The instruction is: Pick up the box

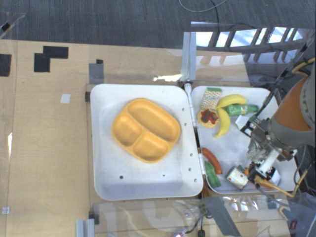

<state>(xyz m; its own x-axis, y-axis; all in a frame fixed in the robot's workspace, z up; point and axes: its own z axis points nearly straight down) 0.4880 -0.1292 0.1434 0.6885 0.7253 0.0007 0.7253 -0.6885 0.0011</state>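
Box (237,177): you find it in the right bin (232,147), at the near edge, lying tilted rather than square to the walls. It is small, pale, with a bit of red and green print on one face. Just to its left lie a green pepper-like piece (213,174) and a red sausage-like piece (211,157); farther back sit two bananas (227,113) and a speckled packet (211,99). The left bin (108,181) carries a yellow divided plate (145,129).

The gripper (260,168) hangs just to the right of the box, close to it or perhaps touching; whether it is spread or closed you cannot tell from this angle, and nothing shows the box held.

Expect the box to be light and fairly stiff, probably toy cardboard or plastic, with smooth faces that may slip. It will likely skid or spin against the bin floor if nudged from one side. Take it across its two shorter opposing flat faces, squared to its tilt, and keep clear of the green piece beside it and the bin wall behind.
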